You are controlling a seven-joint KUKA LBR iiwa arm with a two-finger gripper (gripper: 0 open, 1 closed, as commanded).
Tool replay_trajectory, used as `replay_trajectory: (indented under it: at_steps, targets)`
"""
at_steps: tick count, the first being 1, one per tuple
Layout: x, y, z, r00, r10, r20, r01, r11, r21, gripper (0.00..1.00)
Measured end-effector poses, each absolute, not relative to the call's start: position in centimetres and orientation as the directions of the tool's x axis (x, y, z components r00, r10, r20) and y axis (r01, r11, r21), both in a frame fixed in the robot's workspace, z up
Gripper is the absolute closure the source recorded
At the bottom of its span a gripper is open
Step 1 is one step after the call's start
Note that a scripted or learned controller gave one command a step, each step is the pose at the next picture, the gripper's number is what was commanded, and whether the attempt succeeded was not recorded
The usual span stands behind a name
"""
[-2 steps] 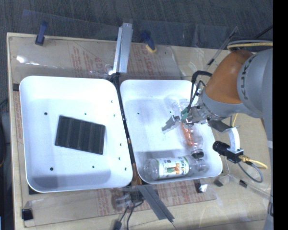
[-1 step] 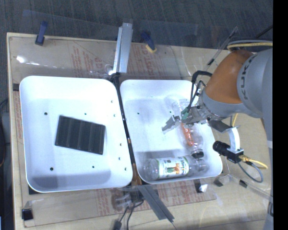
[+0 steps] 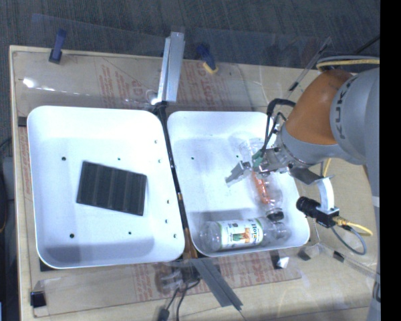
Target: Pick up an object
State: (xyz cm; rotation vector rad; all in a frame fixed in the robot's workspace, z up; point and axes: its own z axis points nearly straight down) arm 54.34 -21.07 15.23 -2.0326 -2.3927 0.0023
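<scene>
two shallow white bins side by side on the bench (image 3: 33, 65). in the left bin (image 3: 47, 132) – a flat dark ribbed panel (image 3: 112, 188), lying slightly skewed near the middle. in the right bin (image 3: 194, 139) – a clear plastic bottle with a green and orange label (image 3: 239, 234), on its side along the near wall, cap end toward the right. further in, a small clear bottle with orange contents (image 3: 264, 189), lying near the right wall, dark cap toward the near side. grey arm with orange band (image 3: 314, 109) reaching in from the right, gripper (image 3: 250, 166) low over the right bin, just beside the far end of the small orange bottle. cannot tell whether open, closed or grasping anything – too blurred among clear plastic.
</scene>
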Motion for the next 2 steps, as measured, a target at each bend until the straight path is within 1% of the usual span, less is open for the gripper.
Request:
replay_trajectory:
  at_steps: [2]
  targets:
    - [54.34, -21.07, 15.23, -0.162, 0.987, 0.001, 0.987, 0.162, -0.002, 0.0]
